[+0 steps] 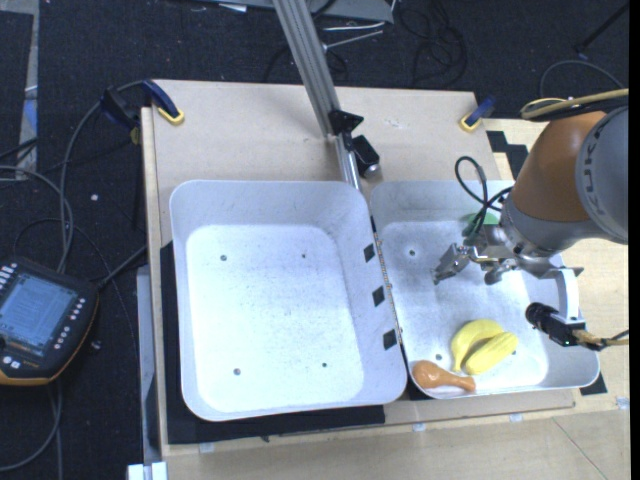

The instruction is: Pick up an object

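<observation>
Two shallow white bins sit side by side on the table (250, 128). The left bin (190, 268) carries no objects on its floor; the right bin (420, 238) holds the candidates for the pick. A yellow banana-shaped object (482, 346) lies toward the near right part of that bin, and an orange object with a rounded head and short neck (442, 376) lies just beside it at the near edge, apparently touching or nearly touching the banana.

The arm (565, 183) reaches in from the right, with the gripper (452, 265) over the middle of the right bin, pointing left. This placement looks like a position over bare bin floor rather than over either object; both objects lie apart from it, on the near side.

Fingers: they appear metallic and splayed, with a modest gap between the tips, so I judge them partly open. Nothing is visible between them. Whether the tips touch the bin floor cannot be determined.

Assessment: no grasp achieved at this moment.
</observation>
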